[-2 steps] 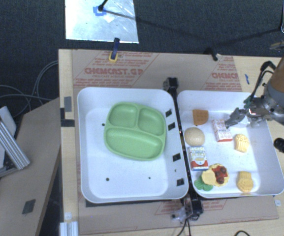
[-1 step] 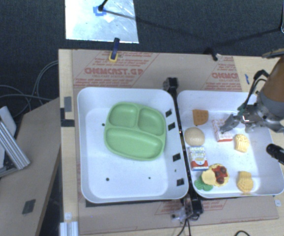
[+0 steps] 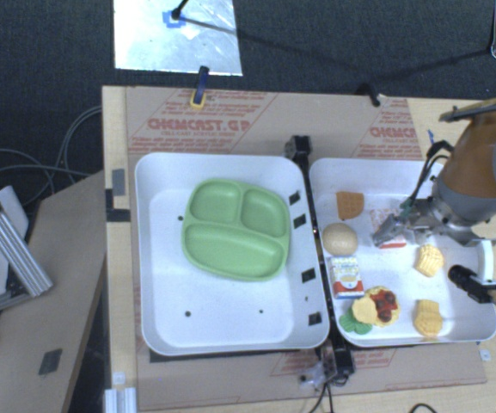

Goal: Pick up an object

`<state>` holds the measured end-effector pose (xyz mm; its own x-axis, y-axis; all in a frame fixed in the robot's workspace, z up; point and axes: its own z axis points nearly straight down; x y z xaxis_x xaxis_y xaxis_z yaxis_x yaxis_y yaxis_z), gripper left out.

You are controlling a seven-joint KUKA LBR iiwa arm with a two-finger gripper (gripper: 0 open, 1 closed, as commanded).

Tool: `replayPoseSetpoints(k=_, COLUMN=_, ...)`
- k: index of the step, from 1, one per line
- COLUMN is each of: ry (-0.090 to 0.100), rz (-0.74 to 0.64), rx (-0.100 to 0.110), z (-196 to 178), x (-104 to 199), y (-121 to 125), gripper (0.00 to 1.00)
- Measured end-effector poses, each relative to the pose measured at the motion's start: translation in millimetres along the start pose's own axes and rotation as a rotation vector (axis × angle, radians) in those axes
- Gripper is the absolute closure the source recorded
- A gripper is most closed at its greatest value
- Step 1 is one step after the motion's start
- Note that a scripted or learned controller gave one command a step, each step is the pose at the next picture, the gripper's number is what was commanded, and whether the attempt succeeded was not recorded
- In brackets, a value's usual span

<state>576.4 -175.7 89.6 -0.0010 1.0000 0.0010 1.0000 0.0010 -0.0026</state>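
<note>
Poised low in the right bin (image 3: 488, 321), gripper (image 3: 388, 229) with fingers spread and empty above a small red-and-white item (image 3: 391, 243), likely to nudge it aside or close on nothing.

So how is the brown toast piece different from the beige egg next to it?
The toast piece is orange-brown, while the egg is pale beige. The toast piece looks flat with squarish corners; the egg is rounded and domed. The toast piece lies nearer the right bin's far wall, the egg closer to the middle. Both sit loose in that bin, near its left side.
</note>
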Motion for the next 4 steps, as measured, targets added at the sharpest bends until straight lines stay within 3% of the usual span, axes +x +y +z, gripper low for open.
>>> replayPoseSetpoints(k=1, ry=-0.002, rz=0.0, rx=-0.008, z=-14, x=-1, y=2, gripper=1.0)
replayPoseSetpoints(k=3, ry=-0.003, rz=-0.003, rx=-0.01, z=-130, x=-7, y=0, gripper=1.0)
replayPoseSetpoints(k=4, ry=0.001, rz=-0.01, rx=-0.006, z=-131, x=53, y=12, gripper=1.0)
